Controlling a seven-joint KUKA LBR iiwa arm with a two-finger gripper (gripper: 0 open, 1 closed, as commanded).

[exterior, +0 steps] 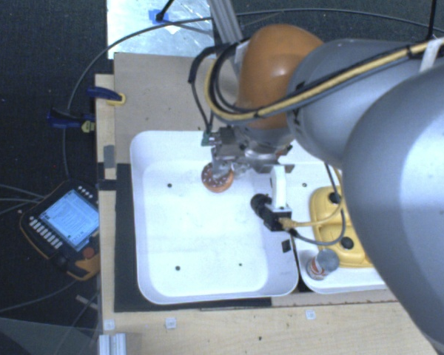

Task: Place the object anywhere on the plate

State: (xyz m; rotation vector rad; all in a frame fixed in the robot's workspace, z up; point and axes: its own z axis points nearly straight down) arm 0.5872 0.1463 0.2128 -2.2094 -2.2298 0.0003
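The claw [223,161] hangs low over the left bin [155,272], right at a small round brownish object [217,178] near the bin's back wall; I cannot tell its state. The object looks light and stiff, best pinched across its rim. The yellow plate [333,220] sits in the right bin.
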